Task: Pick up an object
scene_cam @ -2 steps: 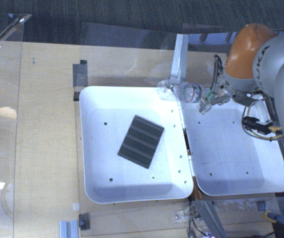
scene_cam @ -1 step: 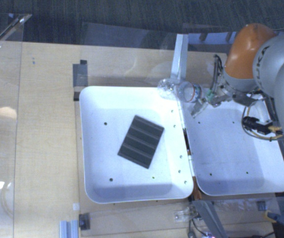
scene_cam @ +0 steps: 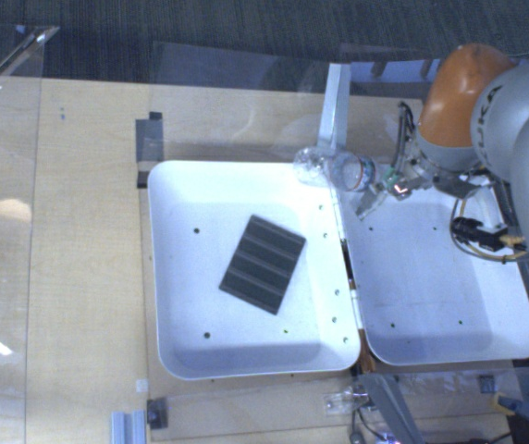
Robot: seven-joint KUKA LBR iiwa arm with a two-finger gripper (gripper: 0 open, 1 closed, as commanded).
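A light wooden bench (scene_cam: 70, 276) is seen from above, bearing two shallow white bins side by side. The left bin (scene_cam: 177, 340) is the larger in view and the right bin (scene_cam: 449, 331) lies just beside it, their inner rims nearly touching along a seam that runs from the upper middle down toward the lower middle of the view. The grey arm (scene_cam: 523, 128) with its orange band (scene_cam: 459, 91) is recorded entering from the right and reaching toward the upper left corner of the right bin. A dark ribbed rectangular block (scene_cam: 264, 264) is observed lying flat on the floor of the left bin, near its centre and apart from every wall. Its long axis is set on a diagonal, running from lower left to upper right, with the upper end pointing toward the far right corner of that bin; the ribs run across the short dimension as parallel bands. The gripper (scene_cam: 375, 192) is located at the top of the seam between the two bins, well apart from the block. A small clear, glassy item (scene_cam: 329, 167) is noted at the rim just beside the gripper; its identity cannot be told. Whether the tool is closed or apart cannot be told.
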